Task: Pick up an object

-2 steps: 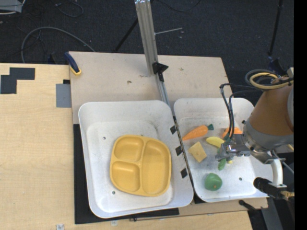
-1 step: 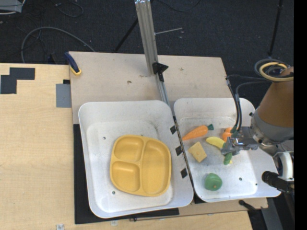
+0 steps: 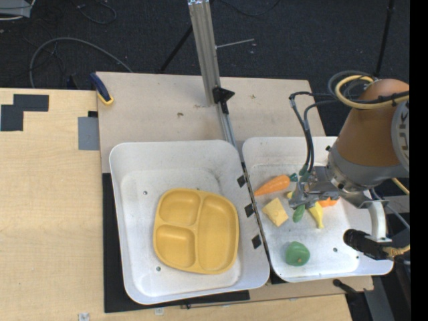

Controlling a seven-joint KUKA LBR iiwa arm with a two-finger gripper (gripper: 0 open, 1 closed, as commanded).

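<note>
I've got the gripper [image 3: 306, 196] low in the right bin [image 3: 267, 154], among the toy food, since that's where the pickable pieces lie: carrot [image 3: 272, 186] left, cheese wedge [image 3: 275, 212] near-left, green ball [image 3: 297, 253] nearer. Whether its claw is apart or together, I can't tell.

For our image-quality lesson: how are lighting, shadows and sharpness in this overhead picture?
Camera view: even, soft light with no strong glare on the left bin or the yellow tray; faint shadows under the toy carrot and green piece; the gripper and small items around it look soft, their edges hard to separate.
</note>
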